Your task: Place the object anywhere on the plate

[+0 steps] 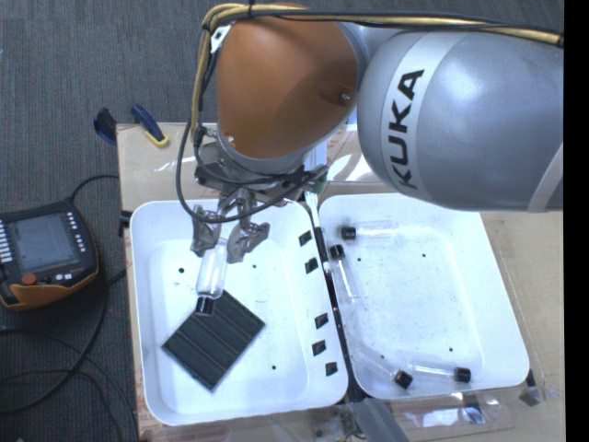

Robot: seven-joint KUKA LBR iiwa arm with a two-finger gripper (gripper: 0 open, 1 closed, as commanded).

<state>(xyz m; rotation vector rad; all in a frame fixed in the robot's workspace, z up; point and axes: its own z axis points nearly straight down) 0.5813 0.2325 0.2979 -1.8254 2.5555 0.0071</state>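
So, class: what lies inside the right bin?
Inside the right bin: clear tubes with black caps, near its edges. The arm covers the far rim.

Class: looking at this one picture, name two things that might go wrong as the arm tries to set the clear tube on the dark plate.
1. The clear tube hangs from the claw by its upper end, so it might slip or swing.
2. The tube's black cap is just at the dark ribbed plate's upper corner; released here, it may roll off into the left bin.
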